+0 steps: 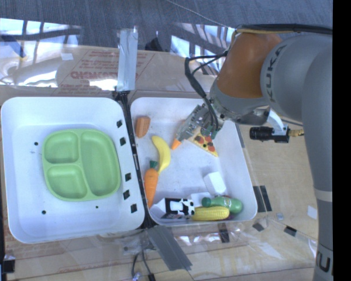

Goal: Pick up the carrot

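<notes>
The left bin [14,157] holds a green plate [81,164], set apart as a drop spot, I'd judge. In the right bin [237,157] the carrot [151,183] lies along the left wall, leafy end up, just below the banana [161,151]; toys crowd the bottom edge, corn [209,213] among them. Farther right, the claw [199,127] hangs over a pizza slice [206,144], well away from the carrot. It looks empty, but whether it is spread or closed I cannot tell.
</notes>
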